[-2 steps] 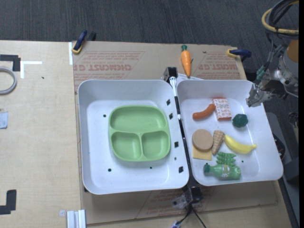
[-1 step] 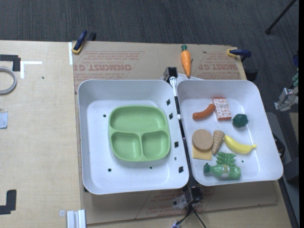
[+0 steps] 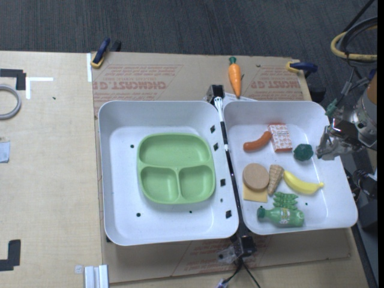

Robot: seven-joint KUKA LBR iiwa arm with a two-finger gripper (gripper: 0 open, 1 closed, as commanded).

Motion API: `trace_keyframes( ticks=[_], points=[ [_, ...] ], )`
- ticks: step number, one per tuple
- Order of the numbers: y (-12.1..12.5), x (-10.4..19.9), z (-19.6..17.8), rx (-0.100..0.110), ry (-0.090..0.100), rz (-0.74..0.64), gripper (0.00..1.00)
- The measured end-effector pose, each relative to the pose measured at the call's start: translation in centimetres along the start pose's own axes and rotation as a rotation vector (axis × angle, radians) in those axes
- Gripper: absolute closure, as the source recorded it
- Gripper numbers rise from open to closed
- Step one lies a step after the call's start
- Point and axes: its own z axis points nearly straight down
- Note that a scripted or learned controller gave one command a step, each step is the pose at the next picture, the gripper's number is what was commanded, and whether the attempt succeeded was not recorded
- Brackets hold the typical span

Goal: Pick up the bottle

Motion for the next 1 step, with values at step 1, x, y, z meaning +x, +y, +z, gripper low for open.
trace_keyframes(
  ticks=[1],
  points=[
    [-2.03, 0.37, 2.9, 0.002, 0.0, 0.191, 1.0]
  ],
)
